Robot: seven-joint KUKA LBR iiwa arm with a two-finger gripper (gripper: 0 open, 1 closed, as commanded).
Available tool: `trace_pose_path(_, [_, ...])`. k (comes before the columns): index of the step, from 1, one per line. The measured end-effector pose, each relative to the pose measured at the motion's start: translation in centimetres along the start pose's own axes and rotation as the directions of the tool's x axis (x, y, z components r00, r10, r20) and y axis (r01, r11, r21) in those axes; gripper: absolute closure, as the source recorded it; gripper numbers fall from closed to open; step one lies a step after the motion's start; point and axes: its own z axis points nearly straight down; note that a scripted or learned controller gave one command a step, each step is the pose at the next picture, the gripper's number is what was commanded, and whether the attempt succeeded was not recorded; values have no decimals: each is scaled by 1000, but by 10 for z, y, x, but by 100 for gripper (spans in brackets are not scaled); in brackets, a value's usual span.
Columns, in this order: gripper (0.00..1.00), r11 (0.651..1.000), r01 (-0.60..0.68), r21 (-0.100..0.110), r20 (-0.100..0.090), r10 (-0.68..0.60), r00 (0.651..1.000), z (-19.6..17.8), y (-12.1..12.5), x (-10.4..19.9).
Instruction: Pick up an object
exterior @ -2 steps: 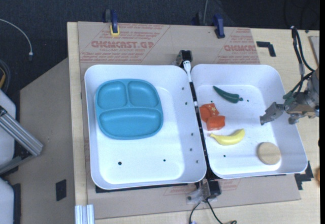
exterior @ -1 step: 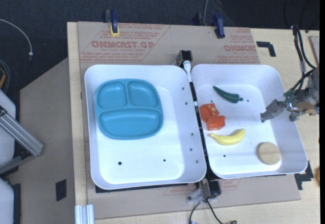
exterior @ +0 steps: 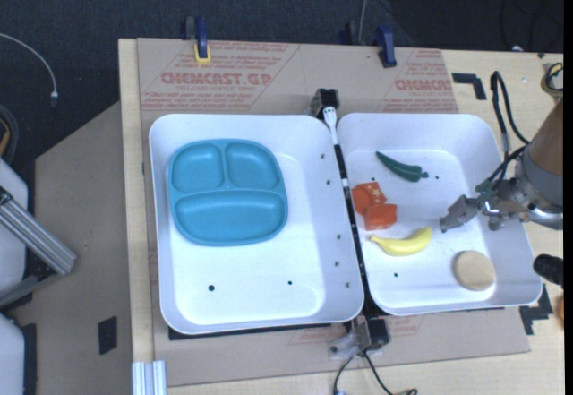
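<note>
Yellow banana (exterior: 402, 243) lies in your right bin (exterior: 479, 129), just left of the tool (exterior: 455, 216), which hangs low over the bin floor, holding nothing; whether it is open you cannot tell. Red pepper (exterior: 374, 206), green chili (exterior: 400, 167) and beige bun (exterior: 474, 269) lie nearby. Blue divided plate (exterior: 228, 191) sits in the left bin (exterior: 179, 295) on the cardboard-covered table (exterior: 134, 205).

arm (exterior: 548, 160) cut off at right edge
</note>
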Motion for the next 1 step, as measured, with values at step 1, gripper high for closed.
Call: trace_pose_path(1, [0,1000,0,-1,1,0,1000,52,4,-9])
